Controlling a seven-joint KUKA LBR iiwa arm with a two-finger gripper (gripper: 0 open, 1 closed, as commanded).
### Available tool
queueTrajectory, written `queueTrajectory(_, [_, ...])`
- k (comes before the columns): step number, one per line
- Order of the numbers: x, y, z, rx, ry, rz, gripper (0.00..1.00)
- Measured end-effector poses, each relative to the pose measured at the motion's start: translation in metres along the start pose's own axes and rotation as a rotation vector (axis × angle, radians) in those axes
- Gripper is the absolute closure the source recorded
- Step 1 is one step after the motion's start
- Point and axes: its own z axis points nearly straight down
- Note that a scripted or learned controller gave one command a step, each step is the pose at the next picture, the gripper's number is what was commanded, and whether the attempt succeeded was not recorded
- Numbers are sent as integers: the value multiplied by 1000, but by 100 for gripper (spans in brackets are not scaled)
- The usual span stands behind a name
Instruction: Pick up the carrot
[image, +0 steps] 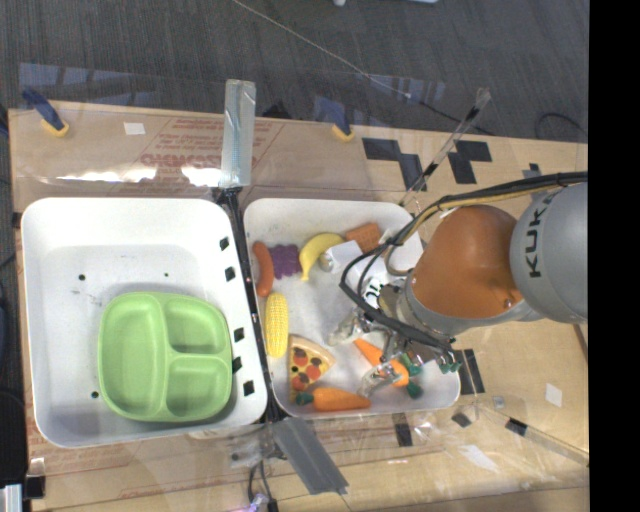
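Nearest edge of the right white plastic bin (300, 215): a long orange toy carrot (340, 401) lying flat by the front wall. The metal two-finger gripper (388, 362) sits just above and right of it, jaws parted — an orange piece (368, 351) between them, can't tell what. Farther back: pizza slice (309, 363), corn cob (276, 324), banana (320, 249).

Green plate (165, 357) left; corn (276, 324), pizza (309, 364), banana (320, 250) right.
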Motion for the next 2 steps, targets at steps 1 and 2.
queueTrajectory(1, [-3,1,-11,1,-3,-7,100])
queueTrajectory(2, [-23,-13,-76,5,-4,-119,100])
